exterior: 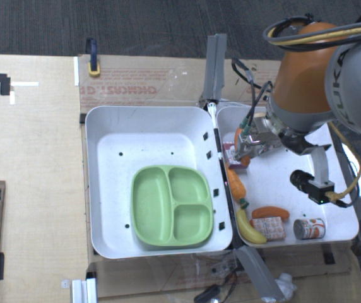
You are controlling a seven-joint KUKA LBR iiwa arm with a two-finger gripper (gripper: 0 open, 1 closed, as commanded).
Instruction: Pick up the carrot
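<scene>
A pale green three-compartment plastic plate [171, 205] lies in the left shallow white bin [105, 169]. In the right white bin [341, 197], a yellow banana [250, 228] lies along the near left corner, beside a red sausage-shaped piece [270, 213] and a small tin can [308, 228] on its side.

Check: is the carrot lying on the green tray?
No, the carrot lies in the right bin by its left wall; the green tray sits in the left bin.

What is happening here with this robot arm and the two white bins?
A grey and orange arm reaches in over the right bin. Its gripper hangs low near that bin's left wall, just above the carrot, which lies on the bin floor and is not yet picked up. A banana, a sausage and a small can lie nearby. The left bin holds a green divided plate.
</scene>
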